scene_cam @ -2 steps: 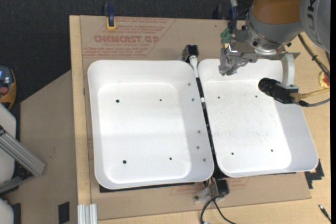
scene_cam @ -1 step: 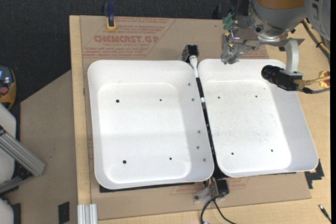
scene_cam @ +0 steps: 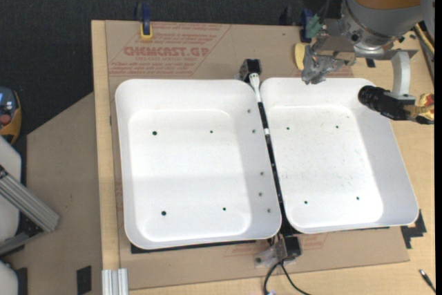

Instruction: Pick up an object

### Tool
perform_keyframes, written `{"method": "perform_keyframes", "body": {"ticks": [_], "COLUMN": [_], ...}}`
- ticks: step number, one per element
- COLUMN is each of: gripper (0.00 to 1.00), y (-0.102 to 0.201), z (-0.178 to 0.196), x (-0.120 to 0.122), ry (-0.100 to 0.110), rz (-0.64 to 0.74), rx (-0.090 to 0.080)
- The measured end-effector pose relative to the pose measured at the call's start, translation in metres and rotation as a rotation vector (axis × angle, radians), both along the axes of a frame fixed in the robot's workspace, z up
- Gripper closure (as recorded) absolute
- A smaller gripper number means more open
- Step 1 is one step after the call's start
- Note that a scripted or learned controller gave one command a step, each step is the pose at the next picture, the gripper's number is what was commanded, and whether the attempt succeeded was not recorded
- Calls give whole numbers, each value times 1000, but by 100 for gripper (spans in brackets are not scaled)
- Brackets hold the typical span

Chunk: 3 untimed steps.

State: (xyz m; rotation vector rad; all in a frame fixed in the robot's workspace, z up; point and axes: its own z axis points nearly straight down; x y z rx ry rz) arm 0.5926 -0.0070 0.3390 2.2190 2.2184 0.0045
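Note:
My gripper (scene_cam: 315,72) hangs over the far left corner of the right white bin (scene_cam: 387,169), just above its rim. A small pale yellow piece (scene_cam: 299,55) sits right beside it on the cardboard, and I cannot tell whether the two touch. The left white bin (scene_cam: 131,148) lies next to the right one, and their rims meet along a black strip (scene_cam: 266,141). The floors of both bins show only small dark dots.
A black cylinder on a white bracket (scene_cam: 378,99) juts over the right bin's far right rim. Clamps (scene_cam: 145,18) hold the cardboard base at the back edge. Cables and a connector (scene_cam: 283,252) lie at the front between the bins.

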Motion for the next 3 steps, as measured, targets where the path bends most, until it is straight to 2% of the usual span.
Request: {"method": "perform_keyframes", "body": {"ticks": [1, 2, 3], "gripper": [100, 100, 100], "y": [55, 109, 136], "z": [-76, 82, -39], "x": [63, 51, 73], "ry": [0, -16, 16], "rz": [5, 8, 3], "rx": [1, 5, 0]}}
